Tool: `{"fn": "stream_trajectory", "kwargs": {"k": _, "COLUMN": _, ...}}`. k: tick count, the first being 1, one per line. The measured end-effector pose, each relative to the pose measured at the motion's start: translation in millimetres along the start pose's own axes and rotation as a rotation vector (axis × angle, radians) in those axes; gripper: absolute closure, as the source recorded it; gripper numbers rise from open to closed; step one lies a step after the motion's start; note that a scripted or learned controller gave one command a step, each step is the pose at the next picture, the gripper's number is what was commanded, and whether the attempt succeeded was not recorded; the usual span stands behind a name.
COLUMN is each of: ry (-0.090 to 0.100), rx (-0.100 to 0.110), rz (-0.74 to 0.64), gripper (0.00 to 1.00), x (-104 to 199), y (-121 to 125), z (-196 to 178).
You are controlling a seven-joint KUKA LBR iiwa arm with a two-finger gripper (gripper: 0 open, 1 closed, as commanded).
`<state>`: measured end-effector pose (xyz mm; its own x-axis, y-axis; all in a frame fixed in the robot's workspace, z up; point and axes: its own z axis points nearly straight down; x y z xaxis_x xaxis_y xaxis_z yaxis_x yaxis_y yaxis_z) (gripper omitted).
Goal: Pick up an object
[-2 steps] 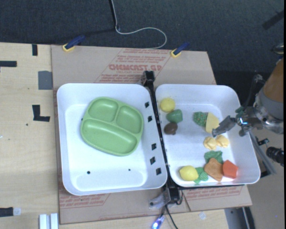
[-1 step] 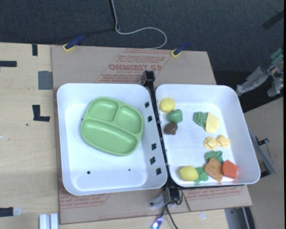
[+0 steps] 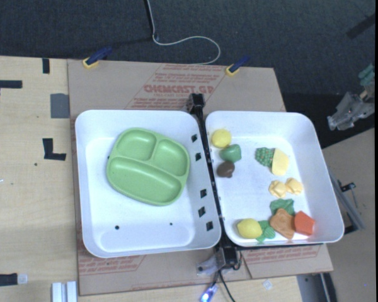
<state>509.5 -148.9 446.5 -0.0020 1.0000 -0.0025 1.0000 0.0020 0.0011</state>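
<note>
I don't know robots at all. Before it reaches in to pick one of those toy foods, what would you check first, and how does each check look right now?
1. Objects available: ok. The right white bin holds a round yellow ball, a dark brown lump and an orange-red block.
2. An isolated target: ok. The yellow ball has bare floor to its right.
3. Crowded items: not ok. The block touches its neighbours in the corner.
4. The gripper is outside the bins, at the right edge: ok.
5. Jaws ready: cannot tell.
6. The green divided plastic plate lies in the left white bin, away from the targets: ok.
</note>
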Motion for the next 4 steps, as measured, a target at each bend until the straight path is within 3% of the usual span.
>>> {"fn": "stream_trajectory", "kwargs": {"k": 1, "ry": 0.003, "rx": -0.009, "rz": -0.008, "gripper": 1.0, "x": 92.1, "y": 9.1, "z": -93.2}}
{"fn": "stream_trajectory", "kwargs": {"k": 2, "ry": 0.003, "rx": 0.015, "rz": 0.002, "gripper": 1.0, "x": 93.7, "y": -28.2, "z": 27.6}}
{"fn": "stream_trajectory", "kwargs": {"k": 3, "ry": 0.004, "rx": -0.006, "rz": -0.008, "gripper": 1.0, "x": 171.6, "y": -5.1, "z": -48.1}}
{"fn": "stream_trajectory", "kwargs": {"k": 4, "ry": 0.003, "rx": 0.007, "rz": -0.011, "gripper": 1.0, "x": 265.5, "y": -26.9, "z": -11.1}}
